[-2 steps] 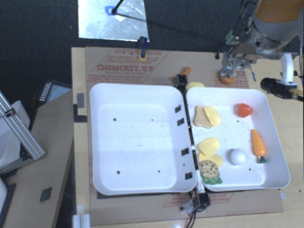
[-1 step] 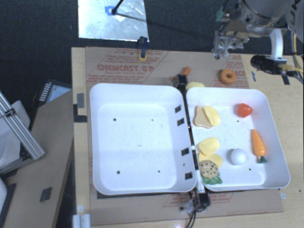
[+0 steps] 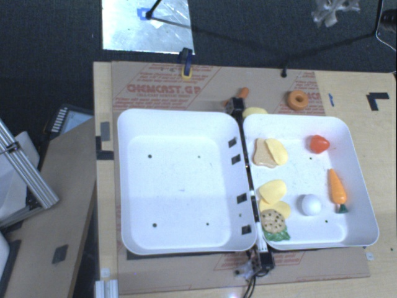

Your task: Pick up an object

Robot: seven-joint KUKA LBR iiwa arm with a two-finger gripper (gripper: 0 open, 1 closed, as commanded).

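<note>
Gripper (image 3: 335, 5) sits at the upper right of the frame, blurred, well apart from both bins; whether the fingers are together or apart cannot be told. Right bin (image 3: 356, 185) holds the candidates: carrot (image 3: 337, 188), red tomato (image 3: 319, 144), white ball (image 3: 310, 204), bread slice (image 3: 267, 153), cookie (image 3: 272, 220). Left bin (image 3: 173, 135) carries none. A doughnut (image 3: 298, 100) lies on the desk above the right bin. Judgement: approach not yet begun; the next move calls for descent over one isolated item, likely the tomato or ball.
</note>
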